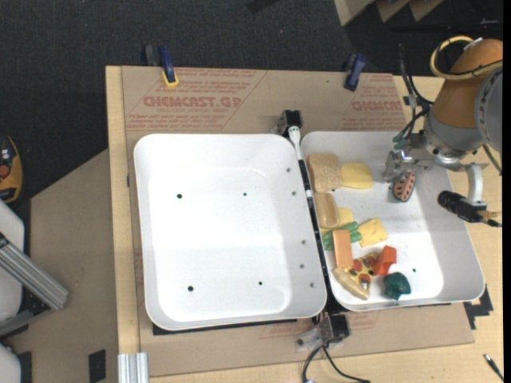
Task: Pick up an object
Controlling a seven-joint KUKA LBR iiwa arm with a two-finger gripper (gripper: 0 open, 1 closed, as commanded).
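toy food [351, 246] – heaped in the right bin [447, 246] on a cardboard-topped bench [207, 94] – gripper [399, 183] state unclear.

Desk [239, 94]: a flat board faced in tan cardboard with red "CHEMCAST" lettering printed across its far strip; it stood on dark carpet.
Far edge: two blue clamps gripped it, one near the left corner [166, 61] and one right of centre [354, 70].
Left bin [152, 214]: a shallow white tray that lay directly on the desk, touching its neighbour along a shared edge.
Right bin [455, 254]: a shallow white tray beside it, its right rim reaching the desk's right edge.
Join: small black clips sat at the far end [291, 121] and the near end [335, 325] of the seam between the bins.
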